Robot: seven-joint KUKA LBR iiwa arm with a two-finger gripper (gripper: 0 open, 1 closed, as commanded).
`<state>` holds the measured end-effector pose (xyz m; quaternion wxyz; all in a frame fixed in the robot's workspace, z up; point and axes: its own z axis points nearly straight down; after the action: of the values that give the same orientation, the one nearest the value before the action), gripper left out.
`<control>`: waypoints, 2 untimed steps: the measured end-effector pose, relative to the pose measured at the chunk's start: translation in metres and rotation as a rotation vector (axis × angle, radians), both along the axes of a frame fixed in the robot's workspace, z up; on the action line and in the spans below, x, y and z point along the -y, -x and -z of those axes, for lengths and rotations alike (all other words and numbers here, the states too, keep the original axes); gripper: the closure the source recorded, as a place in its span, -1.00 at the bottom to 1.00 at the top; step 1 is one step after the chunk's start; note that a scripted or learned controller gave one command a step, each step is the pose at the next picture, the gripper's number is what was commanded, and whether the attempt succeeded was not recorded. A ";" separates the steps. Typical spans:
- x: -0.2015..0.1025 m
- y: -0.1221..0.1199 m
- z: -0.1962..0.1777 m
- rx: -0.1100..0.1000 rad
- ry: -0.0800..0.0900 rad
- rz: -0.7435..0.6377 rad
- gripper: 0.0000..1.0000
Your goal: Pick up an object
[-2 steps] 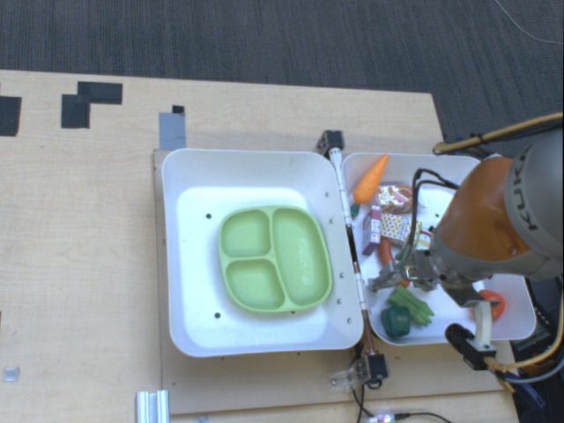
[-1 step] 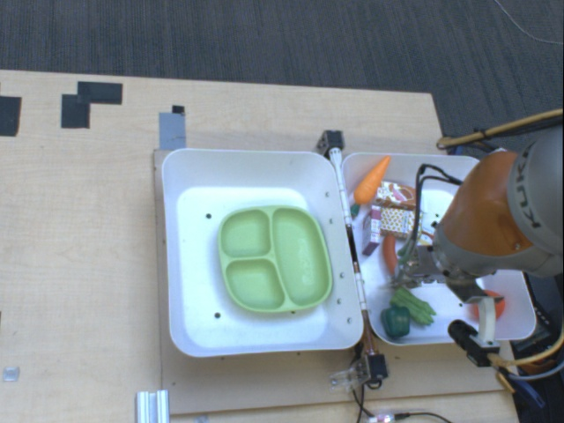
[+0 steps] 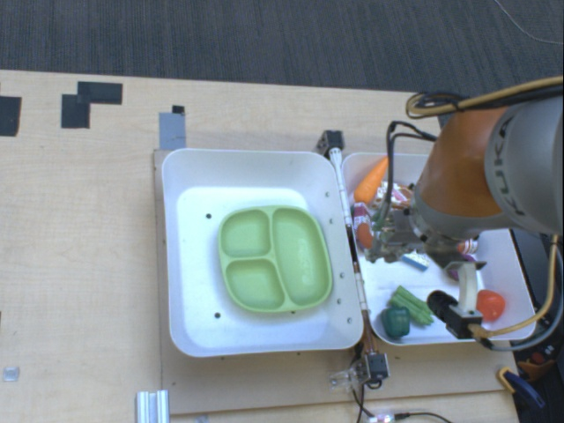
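My gripper [image 3: 384, 240] is lowered into the left part of the right bin [image 3: 511, 263], under the grey and orange wrist. Small objects crowd round it: a red-orange piece [image 3: 362, 233] just to its left, a blue piece [image 3: 415, 259] just below it, and an orange carrot [image 3: 374, 177] at the bin's far end. A green vegetable [image 3: 403, 312] lies at the bin's near edge, and a red tomato [image 3: 491, 304] sits to the right with a white piece [image 3: 466, 282] beside it. The wrist hides whatever lies directly under the gripper.
The left bin [image 3: 189, 263] holds a pale green divided plate [image 3: 274, 258] with three compartments. A ridge [image 3: 346, 227] separates the two bins, close to the gripper's left side. Dark markers [image 3: 88, 104] lie on the bench at the far left.
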<state>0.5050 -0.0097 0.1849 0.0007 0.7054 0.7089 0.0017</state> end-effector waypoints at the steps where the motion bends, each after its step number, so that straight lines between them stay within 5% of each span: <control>1: -0.032 0.018 -0.025 -0.001 0.000 -0.001 1.00; 2: -0.024 0.018 -0.021 -0.002 0.001 0.003 1.00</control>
<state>0.4870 0.0144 0.2056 0.0002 0.7063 0.7079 0.0006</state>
